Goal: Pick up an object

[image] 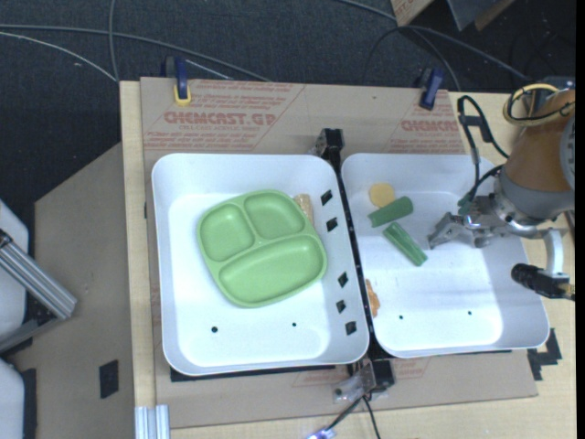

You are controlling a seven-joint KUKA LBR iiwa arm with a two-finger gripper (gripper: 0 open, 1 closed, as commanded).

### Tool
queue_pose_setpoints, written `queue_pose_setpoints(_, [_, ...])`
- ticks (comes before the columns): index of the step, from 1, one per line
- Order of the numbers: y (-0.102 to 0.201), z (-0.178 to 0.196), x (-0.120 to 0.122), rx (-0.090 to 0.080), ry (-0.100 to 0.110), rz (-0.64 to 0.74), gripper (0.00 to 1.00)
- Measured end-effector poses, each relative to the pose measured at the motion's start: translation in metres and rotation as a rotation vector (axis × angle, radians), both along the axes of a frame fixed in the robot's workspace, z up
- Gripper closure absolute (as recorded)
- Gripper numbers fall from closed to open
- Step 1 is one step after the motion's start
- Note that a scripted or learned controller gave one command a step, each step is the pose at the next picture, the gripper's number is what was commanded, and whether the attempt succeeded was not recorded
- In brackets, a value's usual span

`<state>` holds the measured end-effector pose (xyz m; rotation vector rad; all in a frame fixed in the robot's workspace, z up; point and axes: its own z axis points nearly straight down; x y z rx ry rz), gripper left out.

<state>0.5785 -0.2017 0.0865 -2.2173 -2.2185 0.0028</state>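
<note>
Green blocks lie just beside the open, empty gripper, mid-bin.

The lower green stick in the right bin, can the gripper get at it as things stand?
Probably yes. The gripper sits over the right bin, just right of the lower green stick, with bare bin floor between them. The upper green stick lies close by and could get nudged.
</note>
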Motion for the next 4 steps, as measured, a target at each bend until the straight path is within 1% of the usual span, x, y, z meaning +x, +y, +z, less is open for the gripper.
queue_pose_setpoints(1, [0.000,0.014,0.002,-0.001,-0.006,0.001,1.00])
queue_pose_setpoints(2, [0.003,0.078,0.002,-0.004,-0.010,0.001,1.00])
queue_pose_setpoints(3, [-0.004,0.141,0.003,-0.005,-0.012,0.001,1.00])
queue_pose_setpoints(4, [-0.004,0.195,0.004,-0.004,-0.011,0.001,1.00])
